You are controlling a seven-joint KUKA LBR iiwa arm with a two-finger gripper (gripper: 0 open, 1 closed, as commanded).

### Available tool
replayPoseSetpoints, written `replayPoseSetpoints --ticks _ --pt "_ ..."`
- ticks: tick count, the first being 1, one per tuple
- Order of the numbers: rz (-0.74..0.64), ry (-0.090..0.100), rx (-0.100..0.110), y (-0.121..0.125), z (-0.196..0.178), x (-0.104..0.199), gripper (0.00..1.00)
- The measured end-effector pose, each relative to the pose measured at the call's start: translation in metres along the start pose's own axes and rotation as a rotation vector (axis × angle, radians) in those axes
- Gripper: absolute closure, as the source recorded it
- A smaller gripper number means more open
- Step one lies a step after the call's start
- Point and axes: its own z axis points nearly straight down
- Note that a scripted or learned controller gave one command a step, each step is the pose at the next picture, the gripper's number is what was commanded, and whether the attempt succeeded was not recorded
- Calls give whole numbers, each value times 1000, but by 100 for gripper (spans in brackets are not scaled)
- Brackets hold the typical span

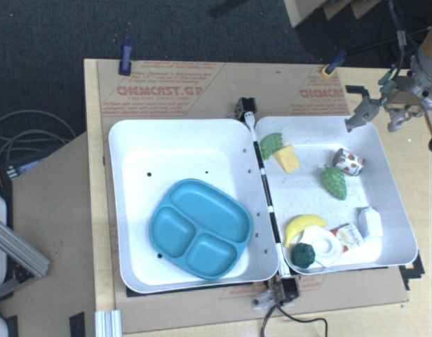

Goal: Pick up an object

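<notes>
Cardboard-topped surface bears two bins, and with the pincer spread wide, holding nothing, above the right bin's far rim, its objects lie ungrasped, including a yellow block.

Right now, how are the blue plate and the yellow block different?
The blue plate lies in the left bin; the yellow block lies in the right bin. The plate is far bigger than the block. The plate is rounded with three hollows; the block is a plain boxy chunk. The plate lies alone, while the block has a green thing right beside it. Both rest flat on white bin floors.
</notes>
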Motion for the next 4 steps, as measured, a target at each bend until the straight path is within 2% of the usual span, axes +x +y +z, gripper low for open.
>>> replayPoseSetpoints --ticks 1,2,3,4 --pt "1 1 4 -14 140 -15 0" --pt "-1 2 3 -17 191 17 0" --pt "0 0 0 -17 180 16 100" --pt "-3 2 -3 48 89 121 100"
